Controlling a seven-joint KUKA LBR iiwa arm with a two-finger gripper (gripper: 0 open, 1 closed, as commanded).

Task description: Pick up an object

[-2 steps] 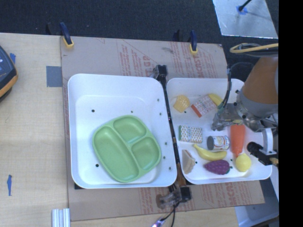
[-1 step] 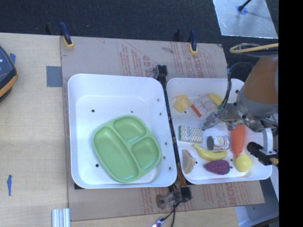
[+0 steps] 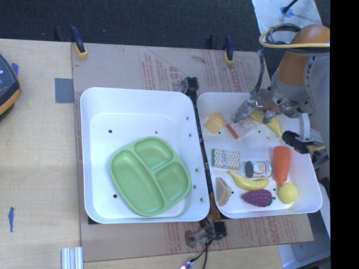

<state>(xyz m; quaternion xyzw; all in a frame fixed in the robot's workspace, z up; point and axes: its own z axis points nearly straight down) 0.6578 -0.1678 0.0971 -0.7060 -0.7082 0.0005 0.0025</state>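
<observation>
The right white bin [image 3: 314, 203] holds several toy foods. A yellow wedge [image 3: 215, 122] and a red-and-white packet [image 3: 241, 129] lie at its back. A patterned box [image 3: 225, 158], a small can [image 3: 259, 168] and an orange carrot [image 3: 281, 162] sit mid-bin. A banana [image 3: 248, 181], a lemon [image 3: 288, 193], purple grapes [image 3: 258, 198] and a beige slice [image 3: 224, 190] lie at the front. My gripper [image 3: 251, 110] hangs low over the bin's back right, just above the packet and beside a yellow piece [image 3: 274, 128]. Nothing shows held in it.
The left white bin [image 3: 92, 108] holds a green divided plate [image 3: 148, 175]. The grey arm with its orange band [image 3: 300, 49] leans in over the right bin's back corner. Clamps [image 3: 78, 41] and brown board edge the bins.
</observation>
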